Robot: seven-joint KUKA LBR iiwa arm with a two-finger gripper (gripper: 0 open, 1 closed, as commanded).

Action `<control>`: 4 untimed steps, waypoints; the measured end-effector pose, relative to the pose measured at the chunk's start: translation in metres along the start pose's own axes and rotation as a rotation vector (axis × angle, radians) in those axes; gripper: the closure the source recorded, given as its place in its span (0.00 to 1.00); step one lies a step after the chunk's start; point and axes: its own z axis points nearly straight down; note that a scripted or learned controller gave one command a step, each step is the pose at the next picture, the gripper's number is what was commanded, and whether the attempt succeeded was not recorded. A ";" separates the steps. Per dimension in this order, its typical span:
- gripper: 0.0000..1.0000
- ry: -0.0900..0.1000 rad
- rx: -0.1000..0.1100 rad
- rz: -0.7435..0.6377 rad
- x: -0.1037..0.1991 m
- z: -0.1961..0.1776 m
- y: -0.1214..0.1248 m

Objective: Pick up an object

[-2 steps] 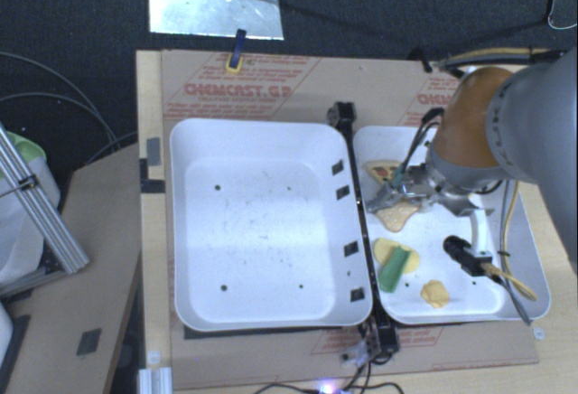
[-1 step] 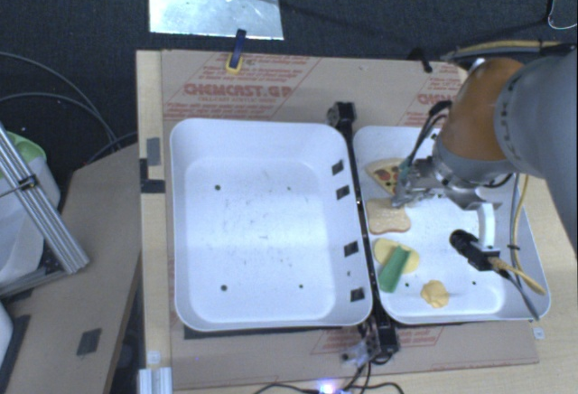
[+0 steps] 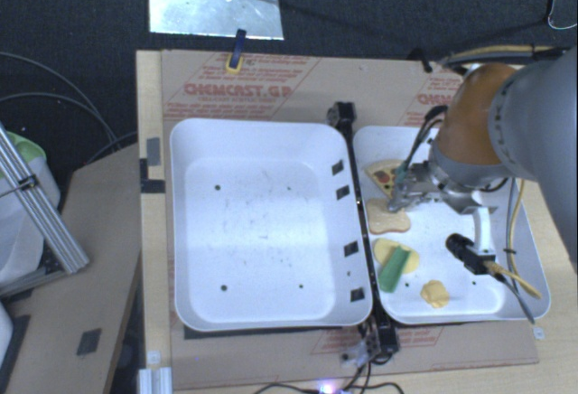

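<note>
You are looking at the claw hanging low in the right bin, at its left side, and I cannot tell from here how it is set. It is hovering right over a flat tan piece, which is lying just below its tip; that looks like the target, since the arm is reaching down onto it. Just above the claw, a pizza-like slice is lying. Further below, a green piece is resting on a yellow one, with a small yellow lump beyond. The left bin is sitting off to the claw's far side.
</note>
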 end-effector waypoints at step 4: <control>1.00 0.004 0.001 -0.004 0.156 -0.200 0.012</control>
